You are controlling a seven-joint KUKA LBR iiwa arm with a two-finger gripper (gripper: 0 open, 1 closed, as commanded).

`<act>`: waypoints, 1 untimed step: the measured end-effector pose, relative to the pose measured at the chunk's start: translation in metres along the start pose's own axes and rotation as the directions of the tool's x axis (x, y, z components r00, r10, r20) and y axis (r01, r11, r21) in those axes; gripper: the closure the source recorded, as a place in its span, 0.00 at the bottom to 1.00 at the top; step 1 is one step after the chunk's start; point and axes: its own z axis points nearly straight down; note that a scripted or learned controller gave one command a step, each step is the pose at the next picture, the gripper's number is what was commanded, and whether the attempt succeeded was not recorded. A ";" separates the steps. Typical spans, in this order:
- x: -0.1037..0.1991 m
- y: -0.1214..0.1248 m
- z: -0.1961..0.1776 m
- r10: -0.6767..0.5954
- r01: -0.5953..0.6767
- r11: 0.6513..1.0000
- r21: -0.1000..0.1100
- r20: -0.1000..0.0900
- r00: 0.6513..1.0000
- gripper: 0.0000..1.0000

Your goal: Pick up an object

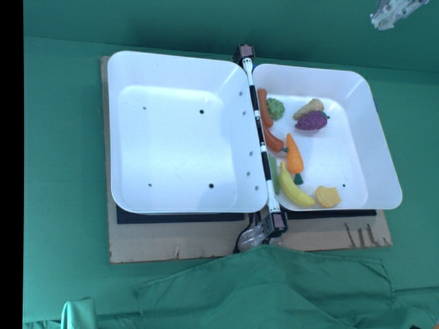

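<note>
The right bin [374, 163] holds several toy foods. A yellow banana [295, 190] lies near its front left, with an orange-yellow piece [328, 197] beside it. An orange carrot [293, 156] sits above the banana. A purple fruit [312, 120] and a tan piece [309, 107] lie toward the back, next to a green clump [275, 107]. A long orange-red piece [266, 122] runs along the left wall. My gripper [392, 7] hangs high at the top right corner, beyond the bin's far edge and apart from every object.
The left bin [178, 136] stands beside the right one, with a white rod [259, 139] along the divide between them. Both rest on a cardboard sheet [329, 240]. Green cloth [274, 290] is bunched along the front edge.
</note>
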 end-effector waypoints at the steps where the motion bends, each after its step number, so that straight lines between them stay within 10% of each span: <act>1: 0.000 0.000 -0.004 0.000 0.000 1.000 -0.003 0.001 1.000 1.00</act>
